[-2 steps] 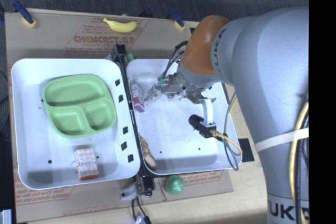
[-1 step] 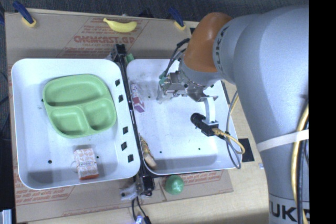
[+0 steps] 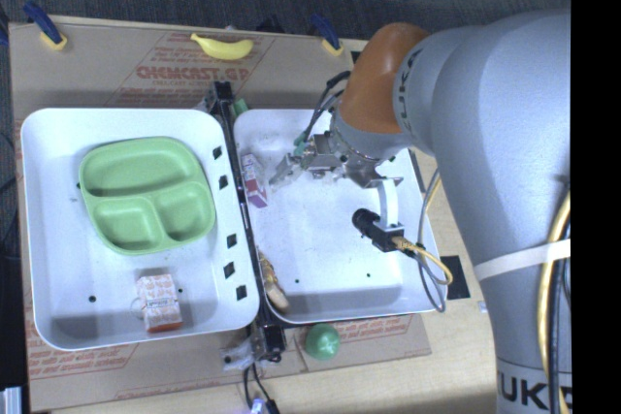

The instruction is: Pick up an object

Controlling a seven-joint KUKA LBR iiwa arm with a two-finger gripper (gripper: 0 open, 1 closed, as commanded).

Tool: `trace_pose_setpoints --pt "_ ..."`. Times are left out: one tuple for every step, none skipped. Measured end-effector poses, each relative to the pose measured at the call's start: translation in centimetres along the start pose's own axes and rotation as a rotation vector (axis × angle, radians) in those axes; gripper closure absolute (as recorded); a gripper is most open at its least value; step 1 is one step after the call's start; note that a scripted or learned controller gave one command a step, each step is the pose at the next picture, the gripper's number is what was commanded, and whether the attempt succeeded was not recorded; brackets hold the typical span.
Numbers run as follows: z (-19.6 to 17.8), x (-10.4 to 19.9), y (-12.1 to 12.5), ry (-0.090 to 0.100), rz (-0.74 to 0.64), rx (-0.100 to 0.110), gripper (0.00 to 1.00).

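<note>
Small purple-white packet (image 3: 254,180), right bin's left wall

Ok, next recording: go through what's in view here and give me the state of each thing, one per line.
Green tray: upright in left bin, nothing in its compartments.
Small carton: lying in left bin, near front.
Purple packet: lying in right bin, by the divider.
Banana: on cardboard behind the bins.
Green ball: on cardboard in front of right bin.
Gripper: over right bin.

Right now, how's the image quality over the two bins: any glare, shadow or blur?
Camera view: even, soft lighting; the white right bin looks bright and washed out on its floor, with little texture. The grey arm with the orange band is large, close and slightly soft. The compartmented green plastic tray and small wrapped packet in the left bin read clearly, with faint shadows.
</note>
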State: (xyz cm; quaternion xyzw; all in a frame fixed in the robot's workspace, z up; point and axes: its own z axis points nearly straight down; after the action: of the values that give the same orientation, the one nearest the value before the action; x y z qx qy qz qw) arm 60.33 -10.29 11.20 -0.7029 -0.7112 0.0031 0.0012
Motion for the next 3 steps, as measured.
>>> trace_pose_setpoints --pt "-2.2 -1.9 -12.0 0.002 0.006 -0.002 0.0" --pt "-3.7 -9.7 -10.8 0.002 0.009 -0.005 0.0" --pt "-6.4 -10.8 -7.8 0.003 0.008 -0.005 0.0"
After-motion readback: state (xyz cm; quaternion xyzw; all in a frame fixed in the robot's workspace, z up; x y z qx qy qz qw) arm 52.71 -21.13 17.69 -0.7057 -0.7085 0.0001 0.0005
